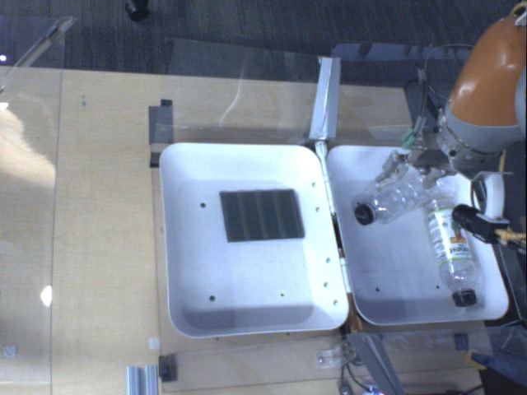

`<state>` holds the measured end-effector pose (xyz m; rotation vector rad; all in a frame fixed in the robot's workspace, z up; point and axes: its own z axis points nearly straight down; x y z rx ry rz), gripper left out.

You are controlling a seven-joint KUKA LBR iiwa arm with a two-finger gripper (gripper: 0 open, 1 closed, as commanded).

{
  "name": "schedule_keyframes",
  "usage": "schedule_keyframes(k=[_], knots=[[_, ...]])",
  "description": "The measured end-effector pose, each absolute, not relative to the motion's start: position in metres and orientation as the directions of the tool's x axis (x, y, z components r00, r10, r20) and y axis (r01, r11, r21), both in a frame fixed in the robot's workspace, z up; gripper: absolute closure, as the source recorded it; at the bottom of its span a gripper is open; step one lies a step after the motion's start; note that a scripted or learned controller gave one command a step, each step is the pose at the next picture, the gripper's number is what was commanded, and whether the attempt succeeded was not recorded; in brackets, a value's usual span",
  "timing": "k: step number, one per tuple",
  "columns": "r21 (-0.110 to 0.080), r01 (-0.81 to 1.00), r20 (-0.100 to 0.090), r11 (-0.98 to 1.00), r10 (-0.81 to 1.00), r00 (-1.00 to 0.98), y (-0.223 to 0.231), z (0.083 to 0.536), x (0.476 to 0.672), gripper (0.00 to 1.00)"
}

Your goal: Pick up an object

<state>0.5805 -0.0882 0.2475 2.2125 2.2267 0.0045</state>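
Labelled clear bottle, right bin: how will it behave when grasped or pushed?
Likely light: the labelled bottle looks clear and empty. Lying on its side in the right bin, it will probably roll if pushed. Thin plastic may dent or slip.

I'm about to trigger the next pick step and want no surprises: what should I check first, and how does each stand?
1. Target in reach: ok. The clear bottle lies in the right bin, just below the gripper.
2. Bottle gripped: cannot tell; clear plastic and gripper overlap.
3. Neighbour clearance: not ok. The labelled bottle lies with its upper end close to the clear bottle.
4. Both bottles inside the bin walls: ok.
5. Left bin: ok. Its dark ribbed pad lies flat, far from the arm.
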Motion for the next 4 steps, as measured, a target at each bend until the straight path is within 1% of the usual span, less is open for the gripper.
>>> schedule_keyframes(k=[1,2,3,4], knots=[[0.014,0.992,-0.001,0.126,0.992,-0.126,-0.135,0.089,0.64,0.0],[0.013,0.967,-0.002,0.255,0.967,-0.255,-0.116,0.09,0.567,0.0],[0.011,0.985,-0.002,0.175,0.985,-0.175,-0.098,0.088,0.642,0.0],[0.009,0.989,-0.004,0.149,0.989,-0.149,-0.138,0.196,0.631,0.0]])
